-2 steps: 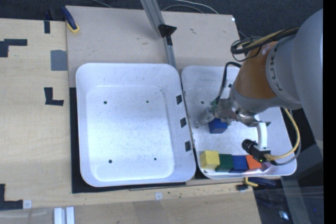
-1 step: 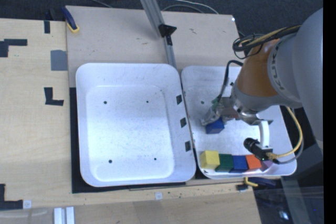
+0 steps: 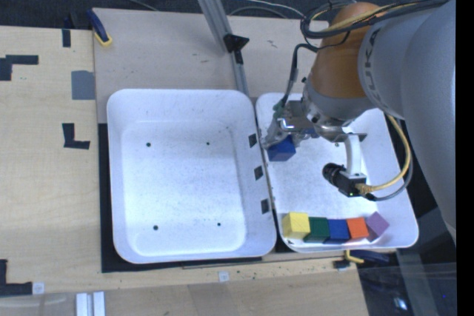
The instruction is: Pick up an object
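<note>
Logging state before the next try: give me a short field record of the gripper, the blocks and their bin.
gripper: over right bin, far-left part
upper blue block: right at the gripper; hold cannot be told
near-edge row, left to right: yellow block, green block, lower blue block, orange block, purple block

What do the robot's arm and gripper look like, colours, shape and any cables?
The arm is a thick, rounded grey shell with a glossy orange band above the wrist. Thin black cables loop over that band. The gripper below it is a compact piece of grey metal with darker parts.
</note>
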`<act>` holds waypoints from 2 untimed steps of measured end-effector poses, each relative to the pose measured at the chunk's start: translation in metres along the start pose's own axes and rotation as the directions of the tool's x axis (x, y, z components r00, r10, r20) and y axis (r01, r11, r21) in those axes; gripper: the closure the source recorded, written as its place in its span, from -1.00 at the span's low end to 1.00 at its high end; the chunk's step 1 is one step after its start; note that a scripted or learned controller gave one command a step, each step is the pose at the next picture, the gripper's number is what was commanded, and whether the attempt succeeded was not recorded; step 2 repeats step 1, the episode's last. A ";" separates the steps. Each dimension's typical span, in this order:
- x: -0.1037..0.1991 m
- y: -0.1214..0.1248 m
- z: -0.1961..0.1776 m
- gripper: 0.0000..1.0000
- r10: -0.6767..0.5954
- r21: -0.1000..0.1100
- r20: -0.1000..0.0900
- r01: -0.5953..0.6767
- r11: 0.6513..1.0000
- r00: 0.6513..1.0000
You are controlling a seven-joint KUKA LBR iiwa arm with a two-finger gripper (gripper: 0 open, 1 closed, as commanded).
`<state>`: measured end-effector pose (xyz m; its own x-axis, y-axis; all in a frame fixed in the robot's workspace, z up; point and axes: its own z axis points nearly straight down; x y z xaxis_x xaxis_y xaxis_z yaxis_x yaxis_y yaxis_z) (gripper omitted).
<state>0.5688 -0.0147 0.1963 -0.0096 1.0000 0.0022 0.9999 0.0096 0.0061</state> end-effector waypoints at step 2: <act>0.068 0.011 -0.030 1.00 0.000 0.005 -0.001 0.000 1.000 1.000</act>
